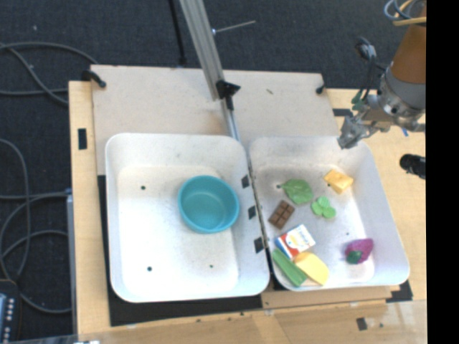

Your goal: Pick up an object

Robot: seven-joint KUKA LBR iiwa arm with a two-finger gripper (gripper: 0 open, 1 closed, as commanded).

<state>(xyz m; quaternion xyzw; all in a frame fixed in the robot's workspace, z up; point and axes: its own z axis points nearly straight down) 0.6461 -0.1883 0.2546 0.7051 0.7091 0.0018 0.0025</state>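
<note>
End effector [349, 136]: hangs over the far right corner of the right bin, at the rim; whether it is wide or narrow cannot be told, and nothing shows in its grip.
Left bin [129, 264]: well to the left of the end effector, on the desk [165, 99].
Blue bowl [208, 203]: far left of the end effector and nearer the camera, alone in the left bin.
Right bin [384, 221]: under and in front of the end effector, touching the left bin along the middle.
Brown chocolate bar [282, 213]: left of the end effector and nearer the camera, close to the bin's left wall.
Green leaf [297, 190]: left of and below the end effector, just beside the chocolate bar.
White carton [295, 240]: lower left of the end effector, with a green piece [287, 268] and a yellow wedge [313, 267] touching it at the near rim.
Green round piece [323, 208]: slightly left of the end effector, nearer the camera.
Yellow block [338, 180]: nearest object, just below the end effector, apart from it.
Purple toy [358, 250]: below the end effector, slightly right, well apart, near the bin's near right corner.
</note>
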